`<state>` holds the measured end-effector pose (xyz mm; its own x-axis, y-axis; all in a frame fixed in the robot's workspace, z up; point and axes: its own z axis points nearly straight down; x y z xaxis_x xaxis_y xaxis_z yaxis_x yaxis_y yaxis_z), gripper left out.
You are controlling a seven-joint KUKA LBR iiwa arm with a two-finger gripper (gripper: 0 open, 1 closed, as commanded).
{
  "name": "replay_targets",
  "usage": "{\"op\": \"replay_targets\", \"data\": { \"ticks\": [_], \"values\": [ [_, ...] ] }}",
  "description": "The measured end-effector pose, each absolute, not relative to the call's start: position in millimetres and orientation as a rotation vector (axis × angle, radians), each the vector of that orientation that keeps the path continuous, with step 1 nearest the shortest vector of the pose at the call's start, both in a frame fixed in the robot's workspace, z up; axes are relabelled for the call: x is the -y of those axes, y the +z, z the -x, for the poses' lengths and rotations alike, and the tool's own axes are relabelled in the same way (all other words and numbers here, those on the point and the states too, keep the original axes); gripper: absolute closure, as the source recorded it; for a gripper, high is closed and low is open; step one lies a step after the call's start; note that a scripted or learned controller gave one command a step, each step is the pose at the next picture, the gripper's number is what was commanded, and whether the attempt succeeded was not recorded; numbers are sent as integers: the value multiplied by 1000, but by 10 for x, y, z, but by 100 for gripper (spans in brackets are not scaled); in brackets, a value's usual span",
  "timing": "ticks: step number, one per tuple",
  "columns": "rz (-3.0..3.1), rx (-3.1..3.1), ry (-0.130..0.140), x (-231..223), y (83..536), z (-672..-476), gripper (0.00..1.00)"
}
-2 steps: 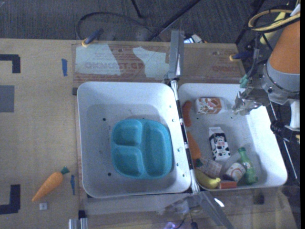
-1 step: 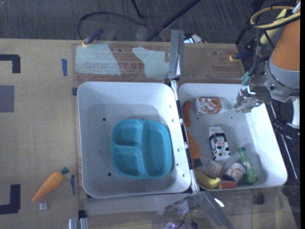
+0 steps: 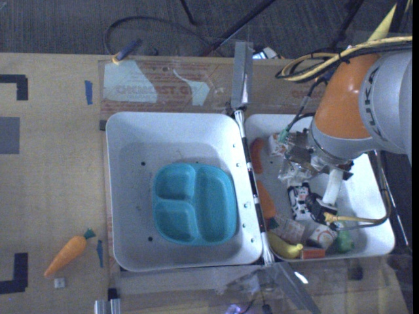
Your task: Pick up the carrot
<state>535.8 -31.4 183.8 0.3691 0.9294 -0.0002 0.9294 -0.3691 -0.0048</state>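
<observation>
Seen from above, a wooden table (image 3: 52,175) carried two shallow white bins side by side. The left bin (image 3: 124,136) held a teal divided plate (image 3: 194,203). The right bin (image 3: 373,208) held a clutter of small toys, among them a banana (image 3: 285,246) near its front edge. The grey and orange arm (image 3: 366,103) reached into the right bin, its hand (image 3: 298,159) low over the clutter; whether it gripped anything could not be told. The carrot (image 3: 65,254), orange with a green top, lay on the table outside the bins, near the front left corner, well apart from the hand.
</observation>
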Motion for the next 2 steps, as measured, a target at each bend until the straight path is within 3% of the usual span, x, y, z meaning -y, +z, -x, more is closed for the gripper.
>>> {"op": "replay_targets", "data": {
  "ticks": [1,2],
  "values": [
    [2597,1762,4,316,1839,-5359,0],
    [2238,2200,3,98,1841,-5077,0]
  ]
}}
